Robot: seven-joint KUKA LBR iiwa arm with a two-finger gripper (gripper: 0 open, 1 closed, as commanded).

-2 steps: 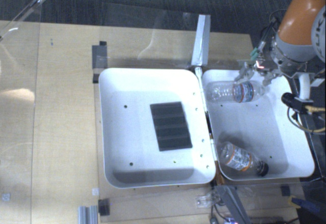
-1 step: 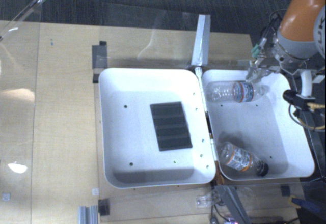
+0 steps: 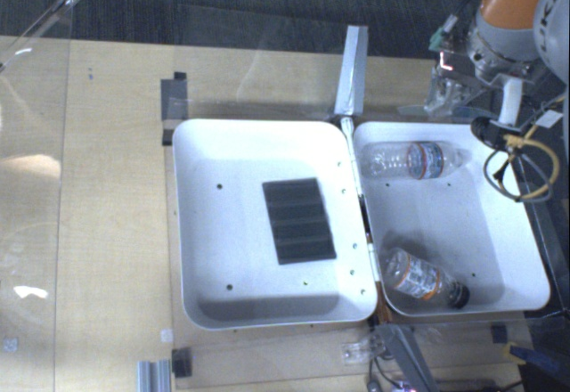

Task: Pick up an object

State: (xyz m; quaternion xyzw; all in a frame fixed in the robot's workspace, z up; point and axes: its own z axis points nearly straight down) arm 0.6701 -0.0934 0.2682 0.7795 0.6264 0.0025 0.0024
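On the pale wooden bench (image 3: 98,230) two shallow white bins sat side by side: the left bin (image 3: 200,203) held one dark ribbed rectangular pad (image 3: 298,220) lying flat near its middle, and the right bin (image 3: 508,239) held two clear plastic bottles. One bottle (image 3: 414,159), with a dark label band, lay on its side near the far wall, while the other (image 3: 423,278), crumpled, with an orange-and-white label and a dark cap, lay near the near wall. Above the right bin's far right corner the gripper (image 3: 443,94) hung outside the rim with nothing seen in it, and whether it was wide or narrow could not be told.
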